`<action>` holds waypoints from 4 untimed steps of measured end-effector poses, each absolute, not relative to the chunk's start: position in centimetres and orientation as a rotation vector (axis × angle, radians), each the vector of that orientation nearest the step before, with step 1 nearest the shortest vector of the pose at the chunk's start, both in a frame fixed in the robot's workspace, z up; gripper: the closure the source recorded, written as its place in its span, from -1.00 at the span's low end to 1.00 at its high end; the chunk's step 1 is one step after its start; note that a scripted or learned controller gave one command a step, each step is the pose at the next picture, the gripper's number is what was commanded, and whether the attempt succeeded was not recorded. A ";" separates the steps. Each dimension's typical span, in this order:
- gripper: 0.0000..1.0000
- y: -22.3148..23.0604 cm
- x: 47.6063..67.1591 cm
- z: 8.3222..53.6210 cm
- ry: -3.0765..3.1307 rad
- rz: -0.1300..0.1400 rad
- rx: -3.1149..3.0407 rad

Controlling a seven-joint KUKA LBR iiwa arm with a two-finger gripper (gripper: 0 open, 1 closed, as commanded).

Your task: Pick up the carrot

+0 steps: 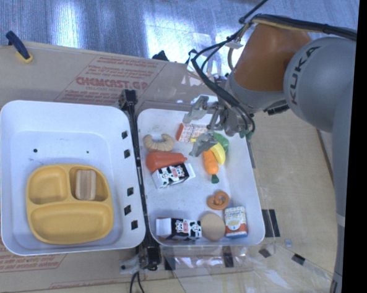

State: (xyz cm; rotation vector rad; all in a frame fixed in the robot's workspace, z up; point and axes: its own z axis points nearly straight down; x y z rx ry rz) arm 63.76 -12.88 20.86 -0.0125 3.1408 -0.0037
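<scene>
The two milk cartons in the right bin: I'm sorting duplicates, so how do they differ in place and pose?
The upper milk carton lies near the bin's middle, tilted at a slant, touching the red pepper. The lower milk carton lies along the near wall of the right bin, nearly level, beside the egg. The lower one looks longer in this view. Both lie on their sides, white with black cow patches.

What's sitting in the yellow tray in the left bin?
The yellow tray holds one tan, slice-like piece in its upper right compartment. The other two compartments show bare yellow plastic. Whatever lies beneath the tray is covered by it.
</scene>
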 end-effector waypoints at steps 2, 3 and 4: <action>1.00 -17.3 62.4 11.7 3.124 -0.005 0.222; 1.00 -9.3 60.6 13.3 2.991 0.002 0.968; 1.00 -19.6 60.7 9.2 2.981 -0.005 0.983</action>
